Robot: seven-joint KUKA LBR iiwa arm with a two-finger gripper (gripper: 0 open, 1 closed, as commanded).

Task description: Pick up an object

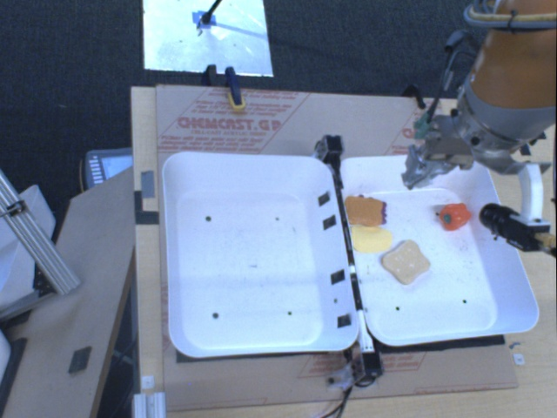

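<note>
The right bin holds several small objects. An orange and purple piece lies near the bin's left wall, with a flat yellow piece just below it. A tan toast-shaped piece sits a little further toward the front. A small red-orange object rests to the right. My gripper hangs over the back of the right bin, above and between the orange piece and the red-orange one. Nothing shows between its fingers.
The left bin lies beside the right one, joined along a black hinged divider. A black cylindrical part of the arm reaches over the right bin's right edge. A shiny square plate lies behind the bench.
</note>
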